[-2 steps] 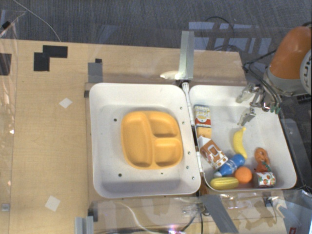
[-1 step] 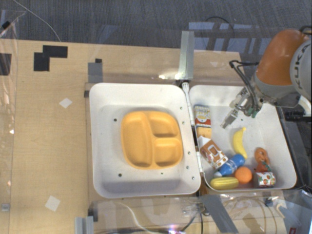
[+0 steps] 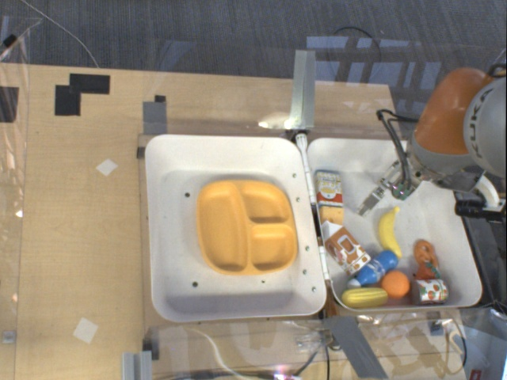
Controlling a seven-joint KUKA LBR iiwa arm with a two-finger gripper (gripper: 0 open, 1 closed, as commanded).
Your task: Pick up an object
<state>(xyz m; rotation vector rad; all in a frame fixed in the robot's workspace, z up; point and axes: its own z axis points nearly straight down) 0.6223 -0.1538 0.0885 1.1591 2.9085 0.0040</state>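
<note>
1. While the grey arm with its orange band reaches in from the right edge of the frame, its two-finger gripper (image 3: pixel 383 195) hangs over the upper middle of the right white bin (image 3: pixel 472 290), spread apart and grasping nothing.
2. Just below and to the right of the fingertips lies a small yellow banana (image 3: pixel 387 229), apart from them; it is the nearest thing to take.
3. Along that bin's left wall sit a printed carton (image 3: pixel 329 191) and a brown and white snack packet (image 3: pixel 345 248); towards the lower edge are a blue rounded toy (image 3: pixel 372 269), an orange ball (image 3: pixel 395 283), a yellow lemon-shaped piece (image 3: pixel 364 297), an orange figure (image 3: pixel 425 254) and a small red and white can (image 3: pixel 432 291).
4. At centre frame, the left white bin (image 3: pixel 170 212) holds a yellow divided plastic tray (image 3: pixel 245 226).
5. As I judge it, the step is the approach, before any grasp.
6. Next calls for shifting slightly down-frame over the banana, descending with fingers either side of it, then closing and lifting.
</note>
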